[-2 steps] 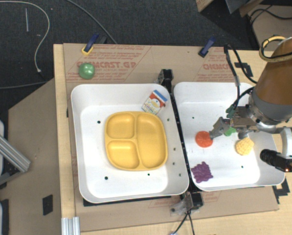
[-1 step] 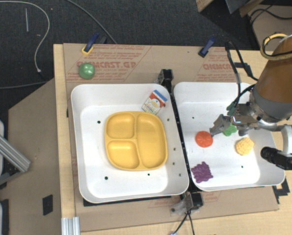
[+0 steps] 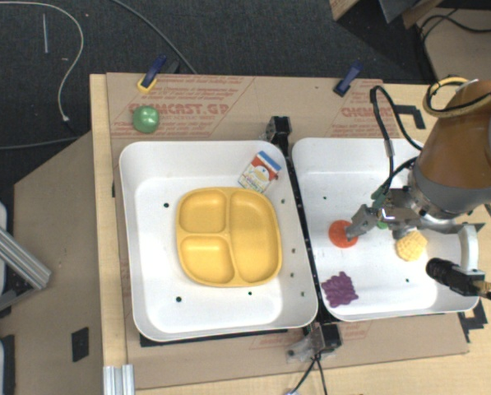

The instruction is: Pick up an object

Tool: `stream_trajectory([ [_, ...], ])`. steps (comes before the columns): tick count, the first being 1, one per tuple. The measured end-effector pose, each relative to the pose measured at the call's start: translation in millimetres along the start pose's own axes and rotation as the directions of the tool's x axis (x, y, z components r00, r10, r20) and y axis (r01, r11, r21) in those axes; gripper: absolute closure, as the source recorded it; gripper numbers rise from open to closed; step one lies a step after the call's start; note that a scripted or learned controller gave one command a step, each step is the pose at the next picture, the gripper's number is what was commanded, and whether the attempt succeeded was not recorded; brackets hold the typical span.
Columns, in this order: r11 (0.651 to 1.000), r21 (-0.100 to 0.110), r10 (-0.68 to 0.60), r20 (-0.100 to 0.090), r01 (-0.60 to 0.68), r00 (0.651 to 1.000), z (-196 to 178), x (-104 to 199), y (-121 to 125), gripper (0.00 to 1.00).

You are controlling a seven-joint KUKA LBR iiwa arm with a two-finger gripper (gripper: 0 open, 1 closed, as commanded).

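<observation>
Nothing lifted yet, I'd say: gripper [image 3: 354,230] low at right-center, fingers narrowly apart, tips touching the orange object [image 3: 340,234] on right bin [image 3: 311,171] floor. Grab + lift still left.

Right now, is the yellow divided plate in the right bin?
No, the yellow divided plate lies in the left bin, while the right bin holds the purple item.
</observation>
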State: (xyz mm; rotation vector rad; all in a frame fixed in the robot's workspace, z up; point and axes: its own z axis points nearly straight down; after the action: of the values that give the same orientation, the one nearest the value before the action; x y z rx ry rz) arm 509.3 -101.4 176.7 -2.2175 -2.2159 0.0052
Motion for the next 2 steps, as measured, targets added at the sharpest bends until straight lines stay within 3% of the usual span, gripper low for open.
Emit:
stream_trajectory([
  [1, 1.000, 0.003, 0.000, -0.001, 0.000, 1.000, 63.5, -0.1, 0.9, 0.00],
  [2, 1.000, -0.003, 0.000, 0.000, 0.000, 1.000, 93.1, 0.5, 0.8, 0.00],
])
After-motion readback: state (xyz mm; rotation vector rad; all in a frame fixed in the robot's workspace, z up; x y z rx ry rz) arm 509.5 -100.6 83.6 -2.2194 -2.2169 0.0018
